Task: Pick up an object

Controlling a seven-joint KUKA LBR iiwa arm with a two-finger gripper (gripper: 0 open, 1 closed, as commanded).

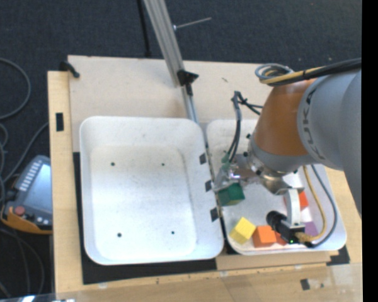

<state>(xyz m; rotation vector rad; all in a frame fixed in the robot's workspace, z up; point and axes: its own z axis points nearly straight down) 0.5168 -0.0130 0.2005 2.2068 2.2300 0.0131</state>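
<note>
gripper (230, 182) is seen low over the left edge of the right bin (337, 238), just beside the wall shared with the left bin (145, 128). a green block (230, 195) is seen right at its tip, touching or just under it; whether the block is actually clamped between the fingers cannot be told from this angle, so grip state is left as unknown. arm (302, 124) is reached in from the right, with the orange band (280, 121) above the wrist. a yellow block (243, 229) and an orange block (264, 235) are laid side by side near the right bin's front wall, near the green one. a purple piece (310, 229) is partly hidden behind cables at the front right. an aluminium rail (167, 39) is slanted across the bench (113, 87) behind the bins.
</note>
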